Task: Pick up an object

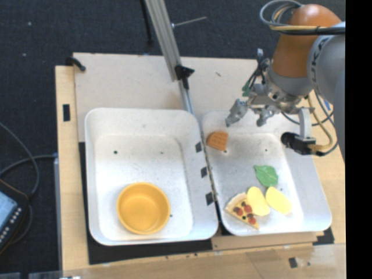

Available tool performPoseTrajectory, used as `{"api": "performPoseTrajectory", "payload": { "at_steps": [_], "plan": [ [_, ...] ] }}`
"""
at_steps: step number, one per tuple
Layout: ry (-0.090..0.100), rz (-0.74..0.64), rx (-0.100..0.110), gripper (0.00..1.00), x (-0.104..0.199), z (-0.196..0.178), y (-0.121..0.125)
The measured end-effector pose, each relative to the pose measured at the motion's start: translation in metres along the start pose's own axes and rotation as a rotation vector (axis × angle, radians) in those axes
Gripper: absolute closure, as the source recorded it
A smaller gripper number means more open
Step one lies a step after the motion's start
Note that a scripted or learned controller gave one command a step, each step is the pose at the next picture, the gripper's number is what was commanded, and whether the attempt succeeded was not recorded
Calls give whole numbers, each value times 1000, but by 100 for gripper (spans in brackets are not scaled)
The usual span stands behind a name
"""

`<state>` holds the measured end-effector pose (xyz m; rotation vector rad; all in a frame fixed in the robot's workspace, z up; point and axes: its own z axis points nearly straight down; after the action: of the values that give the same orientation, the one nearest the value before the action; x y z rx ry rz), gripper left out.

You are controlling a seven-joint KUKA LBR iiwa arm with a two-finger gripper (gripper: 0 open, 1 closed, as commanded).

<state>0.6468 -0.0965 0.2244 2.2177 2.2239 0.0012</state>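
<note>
Camera view, upper right: gripper (250,114) spread wide, pinching nothing, poised above far rim of right bin (302,182) for descent. Nearest candidate: orange biscuit (217,140), frame centre, just below-left. Leaf (266,175), lemon slices (278,200), pizza slice (242,210) clustered lower right. Yellow bowl (143,207) in left bin (104,156).

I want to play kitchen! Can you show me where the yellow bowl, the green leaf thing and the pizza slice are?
yellow bowl (143,207), camera view, on the bowl's inside bottom.
green leaf thing (267,175), camera view, on the middle of its flat top.
pizza slice (239,210), camera view, on its topping side, near the red dots.
</note>
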Motion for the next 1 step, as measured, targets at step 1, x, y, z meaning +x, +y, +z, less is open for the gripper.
{"api": "performPoseTrajectory", "payload": {
  "at_steps": [1],
  "plan": [
    [0, 0, 0, 0, 0, 0, 0]
  ]
}}
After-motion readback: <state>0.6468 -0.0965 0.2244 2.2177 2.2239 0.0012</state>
